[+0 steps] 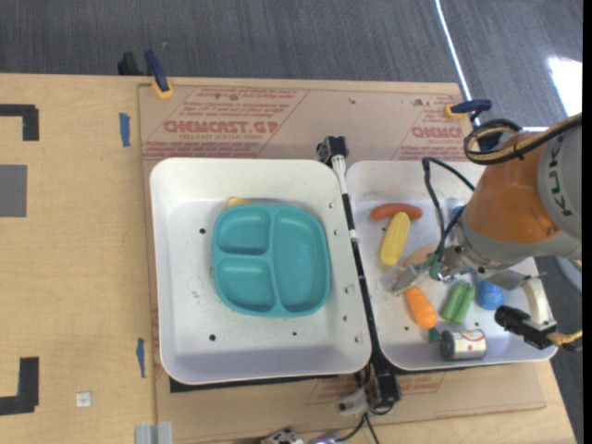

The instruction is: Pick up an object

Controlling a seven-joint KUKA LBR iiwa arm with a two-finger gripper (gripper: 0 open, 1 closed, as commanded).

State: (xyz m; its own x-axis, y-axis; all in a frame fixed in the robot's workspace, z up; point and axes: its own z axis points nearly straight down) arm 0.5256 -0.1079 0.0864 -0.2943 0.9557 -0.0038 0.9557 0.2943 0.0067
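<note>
**Arm low over right bin, claw state unreadable**

Camera view: arm (pixel 518 202) reaches in from the right edge, wrist down over the clutter in the right bin (pixel 365 178), likely lining up on a pick. Claw (pixel 435 268) sits just left of the green piece (pixel 456 302), above the orange carrot (pixel 421 308); cannot tell if it's spread or pinching anything. Candidates: yellow corn (pixel 395 237) upright-ish mid-bin, red-orange sausage (pixel 396 212) touching its top, blue piece (pixel 489 295), small can (pixel 462 343) lying at lower edge. Left bin (pixel 171 248) holds a teal divided plate (pixel 272 258), centre frame, on the tabletop (pixel 65 276)
</note>
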